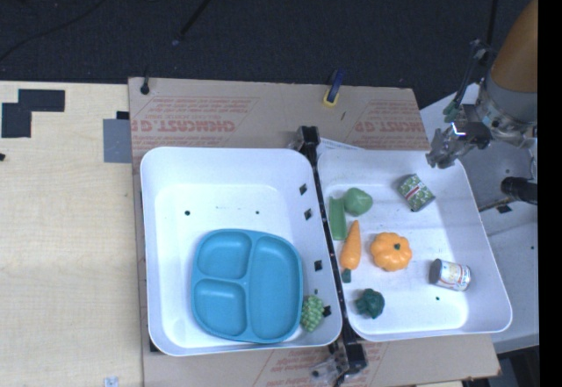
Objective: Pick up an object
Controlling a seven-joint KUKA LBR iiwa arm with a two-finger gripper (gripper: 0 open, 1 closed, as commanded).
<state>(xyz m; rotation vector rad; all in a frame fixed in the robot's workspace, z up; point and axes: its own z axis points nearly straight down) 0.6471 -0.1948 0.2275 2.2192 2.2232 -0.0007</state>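
Although whether the fingers (442, 154) are parted cannot be told, the small can (414, 192) just below them looks light, rigid, best pinched across its sides.

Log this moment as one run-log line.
stage: approach | end effector: above right bin's far right corner, nothing held | nearest: green can | left bin: blue tray

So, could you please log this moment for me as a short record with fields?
gripper: above right bin's far right corner, nothing seen held
left bin: blue divided plate; green grapes beside it
right bin: carrot, orange pumpkin, broccoli, green pepper, two small cans
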